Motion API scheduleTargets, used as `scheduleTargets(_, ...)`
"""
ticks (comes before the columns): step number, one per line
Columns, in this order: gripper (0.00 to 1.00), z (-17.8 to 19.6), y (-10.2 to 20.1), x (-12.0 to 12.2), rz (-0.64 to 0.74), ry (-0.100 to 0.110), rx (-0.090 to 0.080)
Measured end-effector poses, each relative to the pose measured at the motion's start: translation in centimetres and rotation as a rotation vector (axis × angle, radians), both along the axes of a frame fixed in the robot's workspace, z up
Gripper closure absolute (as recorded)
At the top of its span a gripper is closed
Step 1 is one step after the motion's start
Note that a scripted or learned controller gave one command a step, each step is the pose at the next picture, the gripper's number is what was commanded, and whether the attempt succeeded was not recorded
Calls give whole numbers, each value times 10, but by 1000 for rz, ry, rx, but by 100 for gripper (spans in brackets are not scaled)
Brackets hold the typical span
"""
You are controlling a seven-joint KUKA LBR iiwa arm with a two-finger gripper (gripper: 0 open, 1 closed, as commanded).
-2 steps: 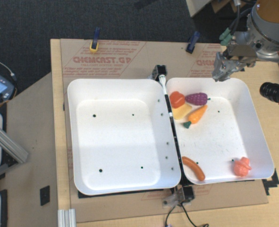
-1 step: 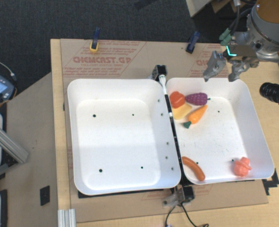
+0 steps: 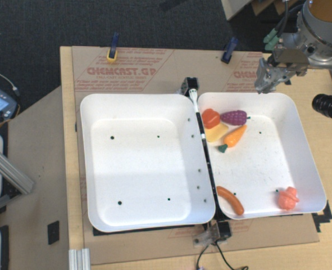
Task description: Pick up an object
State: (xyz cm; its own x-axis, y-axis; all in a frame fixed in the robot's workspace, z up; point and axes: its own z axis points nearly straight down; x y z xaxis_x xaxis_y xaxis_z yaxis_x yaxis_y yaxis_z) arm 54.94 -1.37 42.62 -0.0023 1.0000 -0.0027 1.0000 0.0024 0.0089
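In the camera view, the claw (image 3: 265, 84) hangs above the far edge of the right bin (image 3: 300, 151); whether it is open I cannot tell, and nothing shows in it. The carrot (image 3: 235, 136), purple grapes (image 3: 233, 117) and an orange piece (image 3: 210, 117) crowd together at the bin's far left, so a descent there could nudge neighbours and miss. A sausage (image 3: 231, 200) lies near.

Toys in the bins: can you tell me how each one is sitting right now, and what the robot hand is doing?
gripper: hovering over the right bin's far rim, holding nothing
purple grapes: lying beside the red tomato
red tomato: touching the yellow piece
yellow piece: under the tomato's edge
carrot: lying slanted
sausage: near corner
pink toy: alone, near rim
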Motion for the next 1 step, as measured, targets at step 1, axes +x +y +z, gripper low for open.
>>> scheduleTargets(1, 100, 19, 54, 9, 4, 4, 4)
